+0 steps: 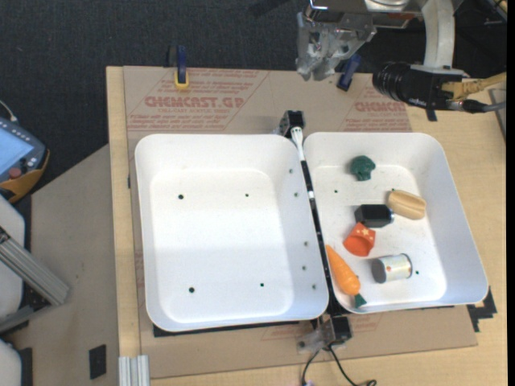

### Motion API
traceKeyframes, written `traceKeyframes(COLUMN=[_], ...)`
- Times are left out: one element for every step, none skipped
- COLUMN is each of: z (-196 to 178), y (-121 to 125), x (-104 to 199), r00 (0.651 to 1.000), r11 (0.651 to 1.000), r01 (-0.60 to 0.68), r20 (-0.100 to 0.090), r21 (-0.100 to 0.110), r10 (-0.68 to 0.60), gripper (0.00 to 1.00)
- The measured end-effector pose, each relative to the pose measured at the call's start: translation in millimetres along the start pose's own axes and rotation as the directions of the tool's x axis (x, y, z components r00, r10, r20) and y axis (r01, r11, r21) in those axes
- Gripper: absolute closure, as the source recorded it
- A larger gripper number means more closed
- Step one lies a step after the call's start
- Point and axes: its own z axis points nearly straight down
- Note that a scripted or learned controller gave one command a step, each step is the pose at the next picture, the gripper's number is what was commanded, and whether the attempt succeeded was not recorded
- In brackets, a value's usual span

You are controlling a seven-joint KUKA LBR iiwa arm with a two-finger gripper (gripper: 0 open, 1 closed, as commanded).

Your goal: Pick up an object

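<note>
Scanning left to right: yellow clamp (182,76) with a blue handle on the bench's (233,95) back edge, then the left bin (153,215). Black clip (291,122) at the back where both bins meet. Jaws (322,64) hang above the bench behind the bins, well clear of every object, nothing between them (open or closed: can't tell from this angle). Right bin (451,207) holds all items: carrot (344,273) along its left wall near the front corner, orange-red piece (360,240) just behind it, black block (372,214) touching the tan roll (405,203), green lump (361,166) toward the back, white-and-grey cylinder (392,268) near the front.
</note>
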Motion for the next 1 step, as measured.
traceKeyframes(z=[0.0], y=[15.6], x=[4.1], r00=[1.0], r11=[1.0], r01=[0.0], r20=[0.0], r21=[0.0], r10=[0.0], gripper=[1.0])
